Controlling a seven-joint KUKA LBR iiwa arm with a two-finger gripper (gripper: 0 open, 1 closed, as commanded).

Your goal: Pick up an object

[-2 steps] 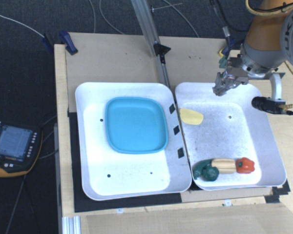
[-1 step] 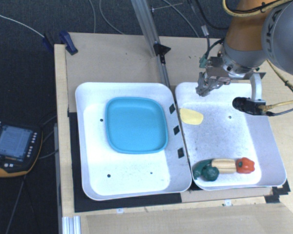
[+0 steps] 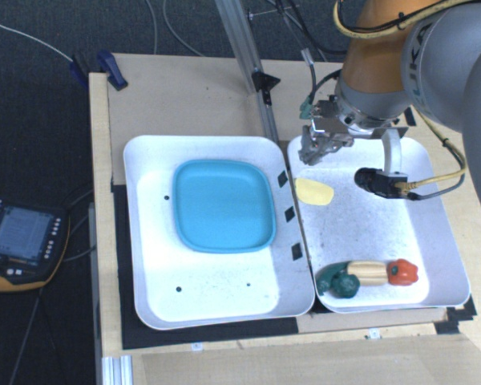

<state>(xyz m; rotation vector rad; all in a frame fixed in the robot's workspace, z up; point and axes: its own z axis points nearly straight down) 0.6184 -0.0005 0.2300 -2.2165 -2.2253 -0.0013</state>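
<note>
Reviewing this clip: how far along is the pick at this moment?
Nothing looks picked yet. The gripper hangs at the far end of the right bin, just above the yellow piece. The green, tan and red items lie at the near edge. Grasping and lifting remain.

Dark carpeted floor (image 3: 48, 22) crossed by loose cables (image 3: 144, 2); pale wooden table (image 3: 184, 95); handheld control pendant (image 3: 20, 243) lying at left.
</note>
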